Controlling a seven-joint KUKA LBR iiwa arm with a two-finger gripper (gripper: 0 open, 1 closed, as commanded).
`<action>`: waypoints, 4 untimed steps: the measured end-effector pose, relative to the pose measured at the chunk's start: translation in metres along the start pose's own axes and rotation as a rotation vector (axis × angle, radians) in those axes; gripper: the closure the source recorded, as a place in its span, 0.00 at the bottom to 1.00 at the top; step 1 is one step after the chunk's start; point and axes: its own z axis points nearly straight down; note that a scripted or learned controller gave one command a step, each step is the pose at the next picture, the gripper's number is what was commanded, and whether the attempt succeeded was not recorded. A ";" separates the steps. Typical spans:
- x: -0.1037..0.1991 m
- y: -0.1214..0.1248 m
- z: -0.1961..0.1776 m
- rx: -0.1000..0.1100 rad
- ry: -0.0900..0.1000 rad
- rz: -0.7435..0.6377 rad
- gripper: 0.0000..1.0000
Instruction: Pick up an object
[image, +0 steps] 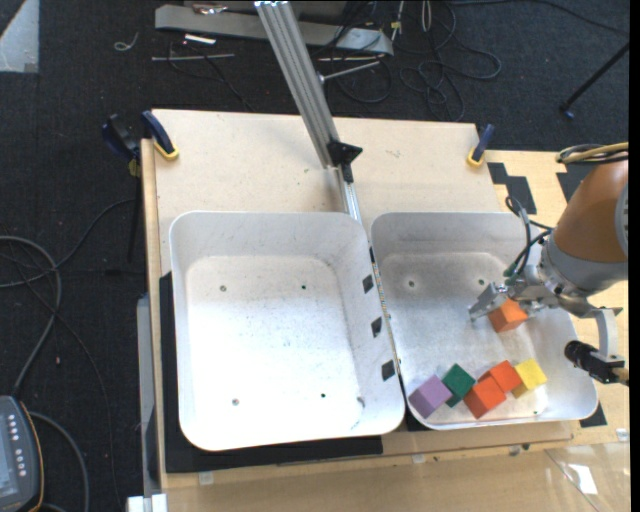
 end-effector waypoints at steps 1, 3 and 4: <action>0.001 0.002 -0.009 -0.002 0.000 -0.001 1.00; 0.117 0.062 0.000 0.000 0.004 -0.010 1.00; 0.181 0.068 -0.104 -0.008 0.004 -0.010 1.00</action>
